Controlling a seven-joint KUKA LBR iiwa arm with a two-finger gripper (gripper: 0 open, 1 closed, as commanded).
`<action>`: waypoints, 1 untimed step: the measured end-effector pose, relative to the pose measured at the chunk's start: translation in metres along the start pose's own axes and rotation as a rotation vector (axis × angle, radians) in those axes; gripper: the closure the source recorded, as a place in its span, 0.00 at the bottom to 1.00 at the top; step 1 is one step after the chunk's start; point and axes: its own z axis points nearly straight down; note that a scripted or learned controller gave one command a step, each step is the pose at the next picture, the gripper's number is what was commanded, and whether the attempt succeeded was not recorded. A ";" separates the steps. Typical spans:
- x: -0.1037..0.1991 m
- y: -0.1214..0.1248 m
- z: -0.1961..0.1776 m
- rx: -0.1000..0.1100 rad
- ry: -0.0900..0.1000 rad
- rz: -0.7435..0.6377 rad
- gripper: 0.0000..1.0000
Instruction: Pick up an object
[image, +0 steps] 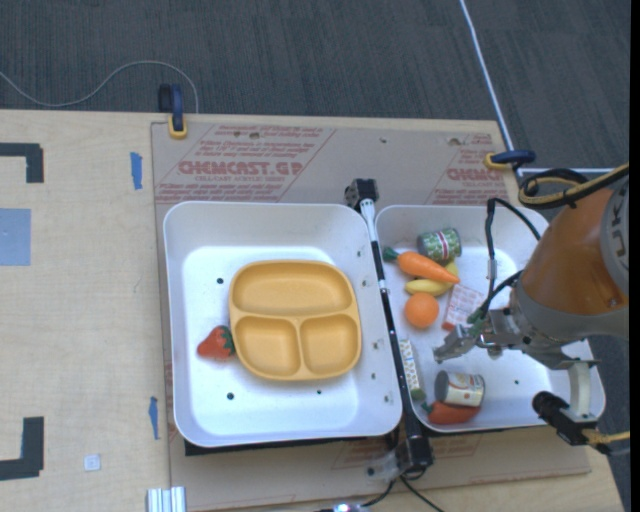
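The right bin (520, 412) holds a carrot (425, 266), a green-labelled can (439, 243), a yellow banana-like piece (426, 287), an orange (422, 310), a small can lying on its side (463, 387) and a red piece (447, 413) under it. My gripper (457, 346) hangs over the right bin, just right of the orange and above the lying can. Nothing shows between its fingers. In the left bin (190, 330), a yellow three-part plate (296, 318) sits with a strawberry (215, 343) at its left edge.
A black divider clamp (362, 192) sits between the bins at the back. A white-red packet (462, 303) lies beside the orange. Blue clamps (511, 157) hold the cardboard sheet. Cables loop above the arm at the right.
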 end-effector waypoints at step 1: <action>0.004 0.006 0.035 -0.006 0.003 0.001 0.00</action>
